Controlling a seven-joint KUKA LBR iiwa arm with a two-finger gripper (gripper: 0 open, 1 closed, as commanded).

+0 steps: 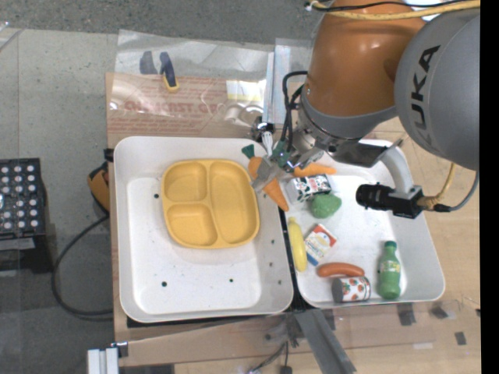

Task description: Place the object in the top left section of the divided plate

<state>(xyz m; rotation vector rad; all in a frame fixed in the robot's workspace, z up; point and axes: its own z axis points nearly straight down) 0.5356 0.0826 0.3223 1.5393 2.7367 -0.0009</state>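
The yellow divided plate (210, 202) lies in the left white bin (195, 287), with two sections across its top and one at the lower left. My gripper (269, 166) hangs over the seam between the two bins, just right of the plate's upper right rim. An orange toy carrot (276, 194) with a teal-green top sits slanted between the fingers; orange shows on both sides of them. The gripper is shut on it. The carrot's tip points down and right over the bin edge.
The right bin (413, 240) holds a second carrot (316, 170), a small printed carton (312, 185), a green lump (325, 204), a yellow banana (297, 245), a white packet (320, 241), a sausage (341, 269), a can (352, 288) and a green bottle (389, 269).
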